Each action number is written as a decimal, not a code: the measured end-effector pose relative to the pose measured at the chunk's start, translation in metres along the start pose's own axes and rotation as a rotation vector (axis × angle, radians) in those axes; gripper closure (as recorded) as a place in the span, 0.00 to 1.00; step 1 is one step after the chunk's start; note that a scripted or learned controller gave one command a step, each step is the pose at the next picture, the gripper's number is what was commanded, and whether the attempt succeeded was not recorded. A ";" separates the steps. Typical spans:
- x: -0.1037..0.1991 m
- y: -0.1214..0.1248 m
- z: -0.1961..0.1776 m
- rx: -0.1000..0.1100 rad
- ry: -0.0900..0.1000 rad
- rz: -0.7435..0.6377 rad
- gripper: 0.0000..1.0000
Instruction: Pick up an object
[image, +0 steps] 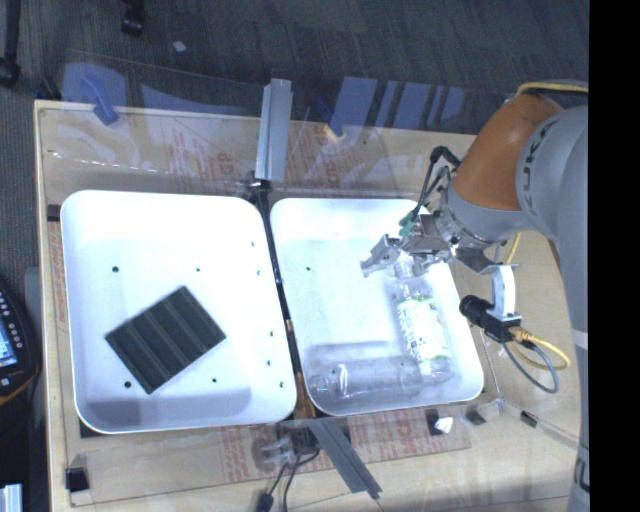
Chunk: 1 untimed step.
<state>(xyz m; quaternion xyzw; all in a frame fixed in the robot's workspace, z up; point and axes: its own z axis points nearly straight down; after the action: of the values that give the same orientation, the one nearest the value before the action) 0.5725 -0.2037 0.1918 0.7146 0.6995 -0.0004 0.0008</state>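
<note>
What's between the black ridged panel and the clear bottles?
In the camera view, the two bins' adjoining rims lie between the black ridged panel and the clear bottles; otherwise bare white bin floor.

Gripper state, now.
Grey two-finger gripper: over the right white bin, above the upright clear plastic bottle with a green label; open or shut cannot be told.

This is a robotics lab or test cell, not a home or shop: a grey industrial arm (535, 175) with an orange band reaches in from three o'clock over a pale wooden desk (150, 140) printed with faint red markings. Two shallow white bins (75, 300) sit side by side at the centre, split by a metal rail (272, 130) running toward twelve o'clock. Loose cables (535, 355) trail at four o'clock, a bracket (340, 460) juts at six, and grey carpet (300, 40) lies beyond.
</note>
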 end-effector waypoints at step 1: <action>0.003 -0.021 -0.015 0.003 0.003 -0.019 0.00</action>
<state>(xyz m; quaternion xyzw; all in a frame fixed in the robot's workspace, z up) 0.5519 -0.2000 0.2064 0.7081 0.7062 -0.0006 -0.0014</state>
